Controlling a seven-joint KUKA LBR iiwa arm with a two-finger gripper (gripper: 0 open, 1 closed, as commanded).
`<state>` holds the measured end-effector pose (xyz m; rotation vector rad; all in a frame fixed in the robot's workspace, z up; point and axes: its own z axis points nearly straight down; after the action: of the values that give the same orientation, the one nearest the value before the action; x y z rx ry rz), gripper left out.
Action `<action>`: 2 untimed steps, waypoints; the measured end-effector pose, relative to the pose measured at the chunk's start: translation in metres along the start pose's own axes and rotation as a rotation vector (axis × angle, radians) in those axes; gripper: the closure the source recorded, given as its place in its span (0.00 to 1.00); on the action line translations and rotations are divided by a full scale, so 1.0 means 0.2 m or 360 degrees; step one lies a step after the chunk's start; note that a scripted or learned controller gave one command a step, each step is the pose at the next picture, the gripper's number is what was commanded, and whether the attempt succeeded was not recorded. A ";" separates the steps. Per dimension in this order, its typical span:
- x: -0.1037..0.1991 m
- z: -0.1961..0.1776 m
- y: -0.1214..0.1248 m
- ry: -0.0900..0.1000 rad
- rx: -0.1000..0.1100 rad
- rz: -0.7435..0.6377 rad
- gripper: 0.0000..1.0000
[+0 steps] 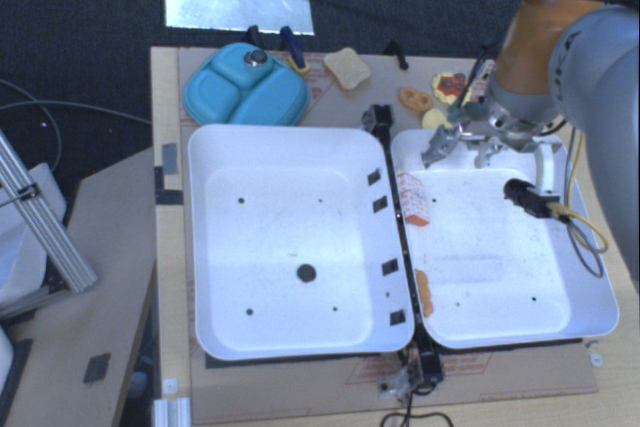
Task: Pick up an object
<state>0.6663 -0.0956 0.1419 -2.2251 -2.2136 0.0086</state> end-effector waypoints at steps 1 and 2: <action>-0.17 0.29 -0.40 0.0002 -0.0015 -0.0003 0.00; -0.58 0.21 -0.29 -0.0006 -0.0022 -0.0003 0.00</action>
<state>0.6081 -0.2119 0.1013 -2.2321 -2.2243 -0.0022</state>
